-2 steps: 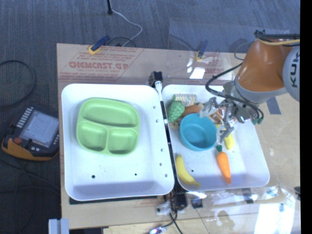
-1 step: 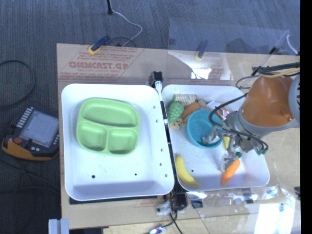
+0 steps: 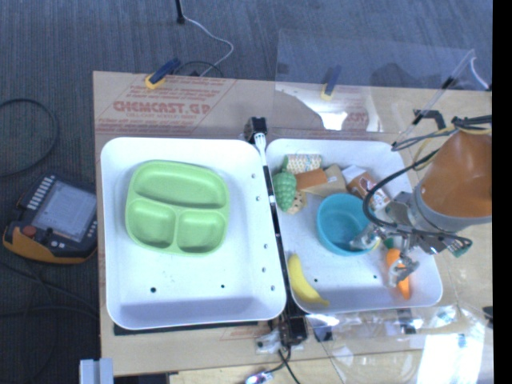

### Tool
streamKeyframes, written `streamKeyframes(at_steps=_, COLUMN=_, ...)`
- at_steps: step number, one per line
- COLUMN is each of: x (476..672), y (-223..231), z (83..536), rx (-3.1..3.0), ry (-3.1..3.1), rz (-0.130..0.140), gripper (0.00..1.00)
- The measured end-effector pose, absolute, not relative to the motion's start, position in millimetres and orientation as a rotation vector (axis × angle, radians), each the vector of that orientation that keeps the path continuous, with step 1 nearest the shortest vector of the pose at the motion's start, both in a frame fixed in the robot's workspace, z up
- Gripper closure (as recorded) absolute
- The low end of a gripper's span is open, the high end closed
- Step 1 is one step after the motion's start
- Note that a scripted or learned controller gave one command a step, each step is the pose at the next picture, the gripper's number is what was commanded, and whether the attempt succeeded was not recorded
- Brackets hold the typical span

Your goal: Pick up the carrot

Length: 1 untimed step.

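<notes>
The carrot [image 3: 399,278] is a small orange piece lying near the front right corner of the right bin [image 3: 352,298]. My gripper [image 3: 390,246] hangs over the carrot's upper end, just right of the blue bowl [image 3: 342,222]. It is open, with one finger [image 3: 370,238] at the bowl's rim and the other [image 3: 409,252] beside the carrot. The carrot's top is partly hidden under the gripper. The grey arm with its orange band [image 3: 460,178] reaches in from the right.
The right bin also holds a banana [image 3: 305,281] at the front left, a green knobbly toy [image 3: 284,189], a corn cob [image 3: 304,164] and a brown block [image 3: 322,180] at the back. The left bin [image 3: 144,294] bears a green divided plate [image 3: 176,206].
</notes>
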<state>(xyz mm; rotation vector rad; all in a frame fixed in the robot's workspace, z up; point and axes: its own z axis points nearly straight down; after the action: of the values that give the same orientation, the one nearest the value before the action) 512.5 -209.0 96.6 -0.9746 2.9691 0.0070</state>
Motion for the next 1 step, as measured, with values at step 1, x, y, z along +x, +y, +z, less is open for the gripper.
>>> streamKeyframes(at_steps=1, x=516.1, y=-209.0, z=110.3, rx=-0.97, ry=2.961, rz=-0.002, gripper=1.0)
